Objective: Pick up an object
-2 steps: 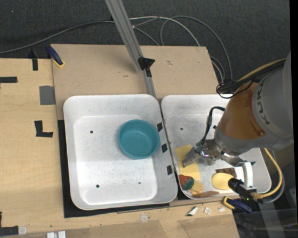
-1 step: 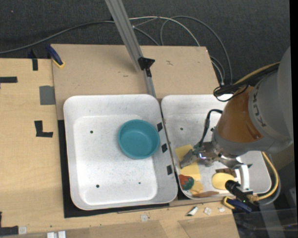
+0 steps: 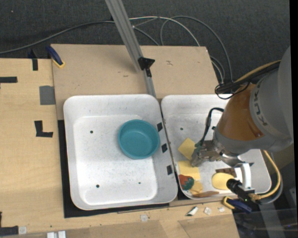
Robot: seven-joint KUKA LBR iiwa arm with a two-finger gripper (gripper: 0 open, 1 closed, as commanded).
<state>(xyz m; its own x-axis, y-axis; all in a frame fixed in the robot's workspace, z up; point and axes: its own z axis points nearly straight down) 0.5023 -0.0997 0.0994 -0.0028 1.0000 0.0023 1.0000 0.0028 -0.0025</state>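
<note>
The yellow block [image 3: 186, 148] lies in the right bin [image 3: 187, 107], near its left wall, with a second yellow piece [image 3: 188, 170] just below it and a red-and-green toy [image 3: 186, 182] at the bin's lower left corner. The claw [image 3: 198, 156] sits low in this bin, just beside the block's right edge; whether it is spread or closed, or has hold of anything, I cannot tell. To grasp well, it should probably centre over one piece alone, away from the wall, and close squarely before lifting. A pale yellow object [image 3: 220, 180] lies further right. The left bin [image 3: 81, 143] holds a teal bowl [image 3: 138, 139]; both bins rest on the worktop [image 3: 23, 145].
</note>
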